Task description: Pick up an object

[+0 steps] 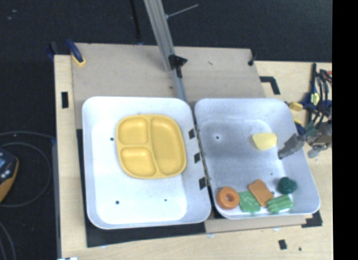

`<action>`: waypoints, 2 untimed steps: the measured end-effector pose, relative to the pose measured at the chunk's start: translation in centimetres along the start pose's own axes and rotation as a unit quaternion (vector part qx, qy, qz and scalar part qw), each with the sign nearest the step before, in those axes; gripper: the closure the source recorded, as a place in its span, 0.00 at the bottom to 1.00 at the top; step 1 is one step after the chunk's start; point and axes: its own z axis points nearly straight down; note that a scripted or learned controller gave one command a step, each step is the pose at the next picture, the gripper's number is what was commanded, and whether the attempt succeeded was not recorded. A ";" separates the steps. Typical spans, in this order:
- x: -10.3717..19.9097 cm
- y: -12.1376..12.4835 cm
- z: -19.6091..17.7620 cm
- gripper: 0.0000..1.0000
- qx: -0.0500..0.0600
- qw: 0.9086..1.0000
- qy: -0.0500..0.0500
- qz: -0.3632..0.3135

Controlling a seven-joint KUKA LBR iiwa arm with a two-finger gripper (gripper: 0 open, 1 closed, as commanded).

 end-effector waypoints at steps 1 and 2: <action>-0.1 0.2 4.2 0.00 0.002 1.000 0.000 0.001; 0.0 0.4 10.5 0.00 0.003 1.000 0.001 0.001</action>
